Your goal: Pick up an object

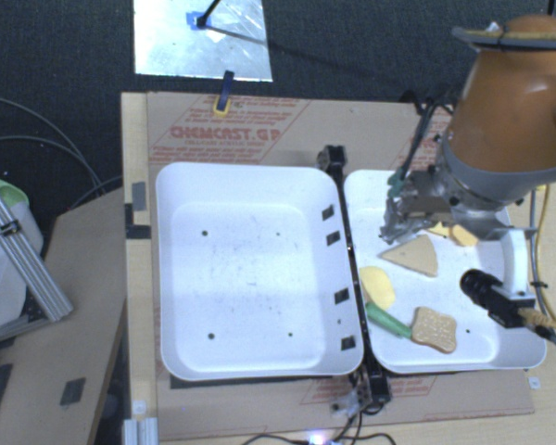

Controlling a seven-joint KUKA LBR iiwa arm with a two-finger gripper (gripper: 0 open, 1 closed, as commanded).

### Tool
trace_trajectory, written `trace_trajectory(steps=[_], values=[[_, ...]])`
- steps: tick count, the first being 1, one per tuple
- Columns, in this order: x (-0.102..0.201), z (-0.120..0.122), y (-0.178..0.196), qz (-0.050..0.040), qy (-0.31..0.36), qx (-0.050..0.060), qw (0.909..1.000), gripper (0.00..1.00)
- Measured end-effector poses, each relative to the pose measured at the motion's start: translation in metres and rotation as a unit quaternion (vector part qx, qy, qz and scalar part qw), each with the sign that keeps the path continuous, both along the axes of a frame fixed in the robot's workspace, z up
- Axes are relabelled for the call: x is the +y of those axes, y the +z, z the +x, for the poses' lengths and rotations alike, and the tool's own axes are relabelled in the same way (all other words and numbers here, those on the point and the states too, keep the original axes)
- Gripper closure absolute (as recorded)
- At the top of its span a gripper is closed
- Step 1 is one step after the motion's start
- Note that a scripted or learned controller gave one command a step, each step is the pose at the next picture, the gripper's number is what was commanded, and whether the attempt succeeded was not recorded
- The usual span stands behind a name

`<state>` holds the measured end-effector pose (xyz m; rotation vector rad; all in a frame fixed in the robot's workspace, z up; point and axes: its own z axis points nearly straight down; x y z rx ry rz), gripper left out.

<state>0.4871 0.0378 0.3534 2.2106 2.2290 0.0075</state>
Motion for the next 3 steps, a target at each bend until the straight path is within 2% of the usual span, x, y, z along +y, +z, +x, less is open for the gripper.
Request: trace_trajectory(steps=[1, 2, 3], values=[[-0.057, -0.001, -0.078, -0.0018, -0.007, 0.005, 1.0000, 1.00], [-0.009, -0.001, -0.120, 0.0000, -0.001, 0.004, 1.0000, 1.00], [0.020, 0.001, 0.049, 0.0017, 0.000, -0.008, 1.0000, 1.00]])
